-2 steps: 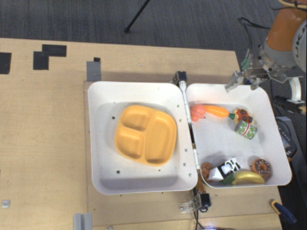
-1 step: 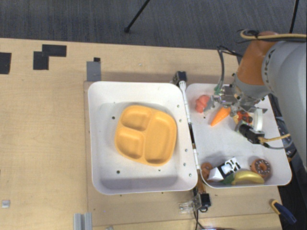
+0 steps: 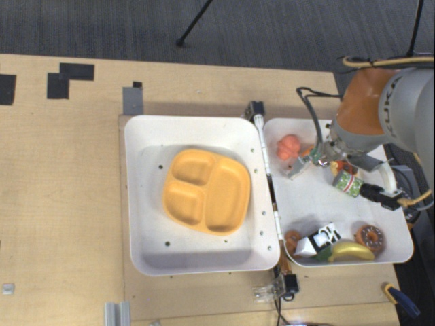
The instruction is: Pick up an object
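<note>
The pincer [image 3: 309,160] hung low in the right bin [image 3: 319,212], near its far-left corner, just beside a pink toy [image 3: 289,146]; whether it was open could not be told. A banana [image 3: 351,252] lay along the bin's near edge.

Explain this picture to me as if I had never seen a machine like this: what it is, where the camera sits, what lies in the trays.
One camera looks down at a slant on a wooden bench with two shallow white bins. The left bin holds a yellow divided plate. From the right a grey robot arm with an orange band reaches over the right bin. Its end effector hangs low near a pink toy and a small bottle. At that bin's near edge lie a banana, a doughnut and a black-and-white item. Whether anything is gripped cannot be told.
</note>
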{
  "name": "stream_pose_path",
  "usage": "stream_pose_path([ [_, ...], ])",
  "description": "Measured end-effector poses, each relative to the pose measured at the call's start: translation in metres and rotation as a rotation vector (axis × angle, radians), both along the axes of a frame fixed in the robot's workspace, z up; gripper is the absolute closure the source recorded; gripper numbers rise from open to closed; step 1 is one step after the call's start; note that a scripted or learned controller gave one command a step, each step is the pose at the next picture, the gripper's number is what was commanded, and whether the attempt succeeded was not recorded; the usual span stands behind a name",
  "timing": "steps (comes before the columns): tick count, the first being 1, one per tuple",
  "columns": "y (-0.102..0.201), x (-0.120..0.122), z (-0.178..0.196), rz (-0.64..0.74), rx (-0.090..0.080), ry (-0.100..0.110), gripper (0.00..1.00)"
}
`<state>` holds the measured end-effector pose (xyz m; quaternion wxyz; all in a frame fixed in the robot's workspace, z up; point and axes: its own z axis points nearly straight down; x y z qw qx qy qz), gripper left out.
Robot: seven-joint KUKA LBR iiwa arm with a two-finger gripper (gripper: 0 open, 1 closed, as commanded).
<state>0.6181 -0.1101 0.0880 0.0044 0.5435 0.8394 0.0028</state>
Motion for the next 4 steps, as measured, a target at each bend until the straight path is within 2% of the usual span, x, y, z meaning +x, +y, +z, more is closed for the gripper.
stream_pose_path([
  [1,-0.051,-0.060,0.001,0.130,-0.005,0.000,0.00],
  [2,-0.013,0.026,0.000,0.269,0.001,0.020,0.00],
  [3,-0.060,-0.055,0.000,0.308,-0.006,0.003,0.00],
  [4,-0.067,-0.064,0.001,0.547,-0.009,-0.004,0.00],
])
